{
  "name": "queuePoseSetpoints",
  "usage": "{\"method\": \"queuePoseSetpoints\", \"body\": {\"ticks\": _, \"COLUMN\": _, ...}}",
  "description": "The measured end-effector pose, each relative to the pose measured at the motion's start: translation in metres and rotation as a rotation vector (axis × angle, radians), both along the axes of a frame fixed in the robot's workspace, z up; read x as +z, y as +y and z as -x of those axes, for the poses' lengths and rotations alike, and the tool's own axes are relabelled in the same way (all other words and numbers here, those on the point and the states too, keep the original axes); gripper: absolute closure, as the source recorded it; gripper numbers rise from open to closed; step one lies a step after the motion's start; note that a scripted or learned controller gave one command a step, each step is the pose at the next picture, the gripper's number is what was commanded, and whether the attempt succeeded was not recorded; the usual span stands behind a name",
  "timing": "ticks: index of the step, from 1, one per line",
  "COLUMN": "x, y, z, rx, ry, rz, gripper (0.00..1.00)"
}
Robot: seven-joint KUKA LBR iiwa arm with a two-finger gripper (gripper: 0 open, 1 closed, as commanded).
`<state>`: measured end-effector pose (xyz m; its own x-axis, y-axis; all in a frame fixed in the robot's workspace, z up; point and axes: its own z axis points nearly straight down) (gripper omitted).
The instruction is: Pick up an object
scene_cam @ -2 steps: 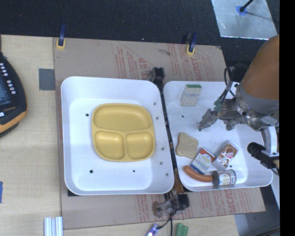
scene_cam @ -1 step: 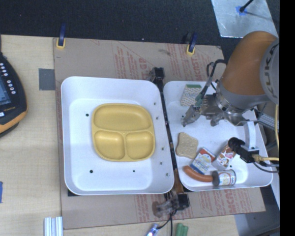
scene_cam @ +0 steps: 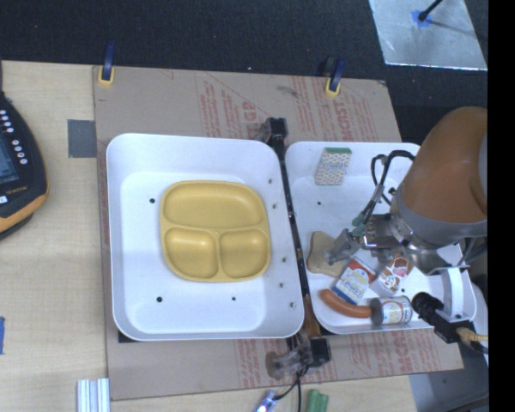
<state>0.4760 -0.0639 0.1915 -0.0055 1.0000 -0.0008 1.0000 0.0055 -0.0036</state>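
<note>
The arm point(scene_cam: 442, 174) comes in from the right and its bulk, with the orange band, covers much of the right bin point(scene_cam: 305, 174); the far right side of that bin and whatever lies under the wrist cannot be made out. The pincer point(scene_cam: 348, 243) sits low over the middle of the right bin, dark metal parts pointing left; whether it is open or closed cannot be told, and nothing can be confirmed as gripped. Directly at its tip lies a tan, crumpled object point(scene_cam: 322, 251), touching or just under it, identity unclear. Just below the pincer lies a small blue-and-white packet point(scene_cam: 352, 283), and beside that, partly under the wrist, a red-and-white packet point(scene_cam: 395, 275). A sausage-shaped item point(scene_cam: 343, 304) lies along the near rim, with a small jar point(scene_cam: 393, 312) on its side just to its right. A green-topped patterned box point(scene_cam: 333, 166) rests near the far rim, well apart from the pincer. The left bin point(scene_cam: 129, 230) holds a yellow divided tray point(scene_cam: 215, 230). A handheld control pendant point(scene_cam: 9, 178) lies on the tabletop point(scene_cam: 34, 316) at left, cut off by the edge.
</note>
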Motion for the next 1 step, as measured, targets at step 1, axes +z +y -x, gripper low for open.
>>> {"method": "queuePoseSetpoints", "body": {"ticks": 1, "x": -0.0818, "y": -0.0382, "z": -0.0030, "rx": 0.003, "ry": -0.010, "rz": 0.000, "gripper": 0.00}}
